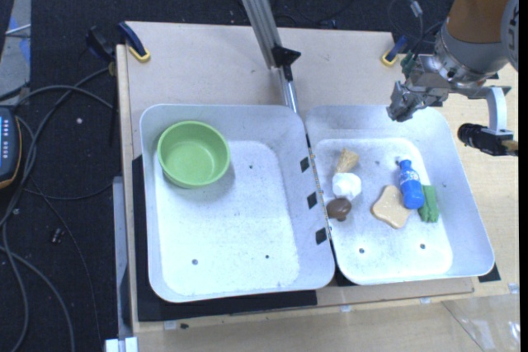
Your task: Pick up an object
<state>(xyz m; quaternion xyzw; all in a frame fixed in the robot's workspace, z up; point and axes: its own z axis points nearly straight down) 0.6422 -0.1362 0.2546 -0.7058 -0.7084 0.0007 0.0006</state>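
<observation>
A single fixed camera is mounted above the tabletop (214, 62) and looks down at a slant. Both white bins, left bin (247, 260) and right bin (429, 255), occupy the frame's centre. The arm (483, 8) enters at upper right.

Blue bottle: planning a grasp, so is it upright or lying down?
Lying down: the blue bottle rests on its side in the right bin, white cap toward the far rim.

Grey arm with orange band at two o'clock, bent down, gripper (403, 110) hanging low, maybe holding nothing
</observation>
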